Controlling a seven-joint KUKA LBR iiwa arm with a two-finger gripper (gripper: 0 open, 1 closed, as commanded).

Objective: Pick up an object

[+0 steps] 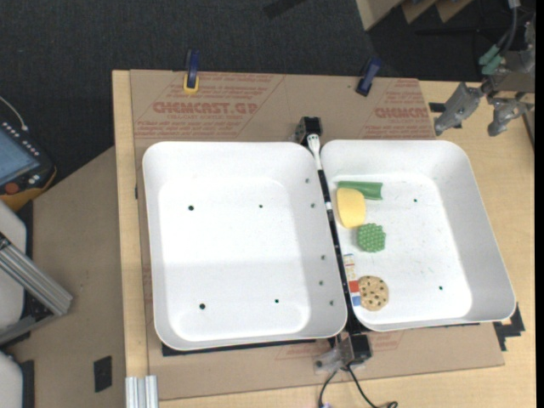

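While the gripper (478,116) hangs at the top right, beyond the far rim of the right bin (476,228), its two grey fingers (450,113) stand apart with nothing between them. Four small things line the right bin's left side, near the divider: a green strip (364,189) farthest back, a yellow lump (350,206) touching it, a green knobbly ball (371,238), then a round speckled piece (372,292), perhaps a toy cookie. Beside it lies the left bin (170,228).
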